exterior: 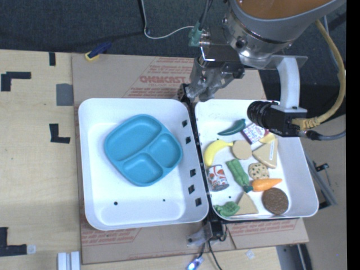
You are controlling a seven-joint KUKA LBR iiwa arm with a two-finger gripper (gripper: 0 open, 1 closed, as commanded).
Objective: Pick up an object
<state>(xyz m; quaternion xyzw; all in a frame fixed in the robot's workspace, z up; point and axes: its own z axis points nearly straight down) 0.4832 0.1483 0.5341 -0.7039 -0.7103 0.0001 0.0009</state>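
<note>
While the big grey arm [281, 16] with its orange band hangs over the far side of the desk, its pincer [198, 90] points down at the far rim where the two white bins meet. I cannot tell how the pincer stands, because it is dark and small from up here. Nothing can be seen in it.

Just to the right and nearer lies the right bin [298, 207], full of toy food. A dark green pepper [232, 129] lies closest to the pincer. Beside it is a yellow banana [215, 149], and right of that a tan round piece [242, 149]. A small purple and white packet [253, 132] sits near a black part of the arm [269, 117]. A wedge of cheese [269, 152] lies right of the tan piece, with a cookie [259, 170] and an orange carrot [265, 184] below it. A green pickle [239, 173] and a red and white can [218, 177] lie in the middle. At the near end are a brown round patty [275, 201], a tan wedge [246, 204] and a green leaf [227, 209].

The left bin [95, 201] holds a blue tray [143, 149] with three parts.
</note>
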